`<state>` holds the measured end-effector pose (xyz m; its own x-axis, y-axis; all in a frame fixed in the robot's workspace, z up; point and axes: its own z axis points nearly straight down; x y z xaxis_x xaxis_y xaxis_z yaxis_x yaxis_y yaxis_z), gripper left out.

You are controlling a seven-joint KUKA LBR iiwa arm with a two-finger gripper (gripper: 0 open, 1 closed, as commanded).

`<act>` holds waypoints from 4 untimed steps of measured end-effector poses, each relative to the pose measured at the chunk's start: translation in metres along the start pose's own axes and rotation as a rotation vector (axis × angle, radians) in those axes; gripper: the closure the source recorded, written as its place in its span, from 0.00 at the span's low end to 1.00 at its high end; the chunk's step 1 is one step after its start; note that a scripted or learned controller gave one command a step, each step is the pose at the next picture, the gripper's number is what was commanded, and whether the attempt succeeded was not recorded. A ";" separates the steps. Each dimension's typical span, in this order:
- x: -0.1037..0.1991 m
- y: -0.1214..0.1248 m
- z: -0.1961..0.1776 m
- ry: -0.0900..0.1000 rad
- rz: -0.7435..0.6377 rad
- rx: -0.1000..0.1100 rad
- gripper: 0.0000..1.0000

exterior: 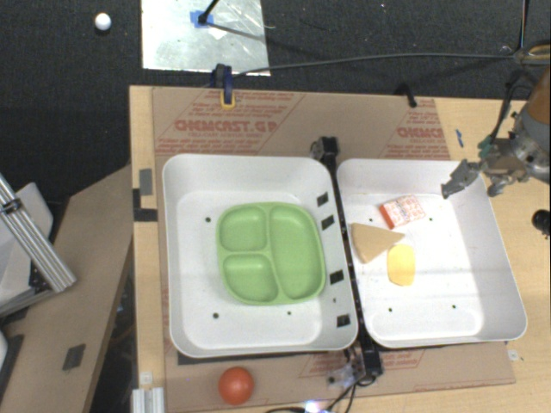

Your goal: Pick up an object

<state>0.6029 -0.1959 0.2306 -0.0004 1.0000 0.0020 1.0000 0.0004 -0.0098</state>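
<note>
Camera view gave us the bench (284, 114) first, a tan board with red print, carrying two shallow white bins side by side. We logged the left bin (185, 179) with a green divided tray (270, 252) lying flat near its middle, three compartments, nothing in them. We logged the right bin (482, 299) with three loose items clustered toward its left half. A tan wedge (373, 242) lay closest to the divider between bins, its right tip touching or just overlapping a yellow block (401, 264) below and right of it. A small red-and-white packet (402, 210) sat just above the wedge, apart from it. An orange-red ball (236, 385) rested on the bench in front of the left bin, outside it. A small white ball (103, 21) lay on the dark floor far upper left. The arm entered at the right edge, and the gripper (478, 179) hung over the right bin's upper right rim, well apart from all three items. We saw two fingers spread wide with nothing between them, so we marked it open and empty.
</note>
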 end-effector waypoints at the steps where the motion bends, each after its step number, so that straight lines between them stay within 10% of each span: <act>1: 0.001 0.003 -0.007 -0.003 -0.003 -0.012 0.00; 4: -0.004 0.007 0.126 -0.002 -0.004 -0.009 0.00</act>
<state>0.6091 -0.1994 0.1046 -0.0048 1.0000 0.0002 1.0000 0.0048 -0.0008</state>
